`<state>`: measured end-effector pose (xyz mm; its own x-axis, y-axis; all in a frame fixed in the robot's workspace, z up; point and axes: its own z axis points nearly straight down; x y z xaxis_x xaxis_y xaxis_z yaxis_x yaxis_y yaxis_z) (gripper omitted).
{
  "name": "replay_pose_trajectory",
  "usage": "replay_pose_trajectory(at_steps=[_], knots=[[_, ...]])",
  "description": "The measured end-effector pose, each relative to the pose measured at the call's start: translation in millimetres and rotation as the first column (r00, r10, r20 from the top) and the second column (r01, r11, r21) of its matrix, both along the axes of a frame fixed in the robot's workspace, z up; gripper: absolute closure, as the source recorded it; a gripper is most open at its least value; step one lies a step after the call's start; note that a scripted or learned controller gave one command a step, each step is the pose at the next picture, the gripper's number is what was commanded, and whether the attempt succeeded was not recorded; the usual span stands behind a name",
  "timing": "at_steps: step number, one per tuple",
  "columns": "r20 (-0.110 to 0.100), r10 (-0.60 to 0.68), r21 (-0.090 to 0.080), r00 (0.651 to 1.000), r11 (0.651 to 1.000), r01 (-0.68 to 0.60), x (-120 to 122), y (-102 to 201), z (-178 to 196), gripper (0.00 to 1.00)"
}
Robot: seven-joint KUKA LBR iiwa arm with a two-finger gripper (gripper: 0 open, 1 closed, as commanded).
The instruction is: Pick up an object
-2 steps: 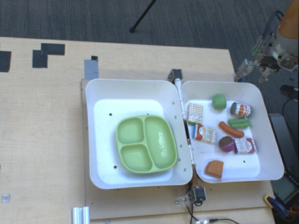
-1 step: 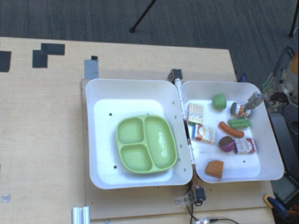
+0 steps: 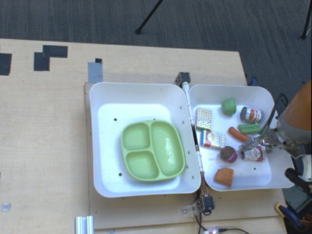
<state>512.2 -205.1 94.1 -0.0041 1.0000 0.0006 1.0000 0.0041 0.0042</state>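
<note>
Objects, eight or so in the right bin (hand among them, grip unclear)

Pale green plate, white bins

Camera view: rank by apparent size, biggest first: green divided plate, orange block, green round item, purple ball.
1. green divided plate, by far the largest
2. orange block
3-4. green round item and purple ball: look alike, no ranking

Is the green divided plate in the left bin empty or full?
Empty: all three compartments of the green plate show only bare green surface.
</note>
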Motion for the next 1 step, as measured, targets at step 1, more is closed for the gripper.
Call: replay_pose_trajectory(at_steps=[1], knots=[[0.003, -0.001, -0.001, 1.000, 1.000, 0.001, 0.8, 0.0, 10.2, 1.00]])
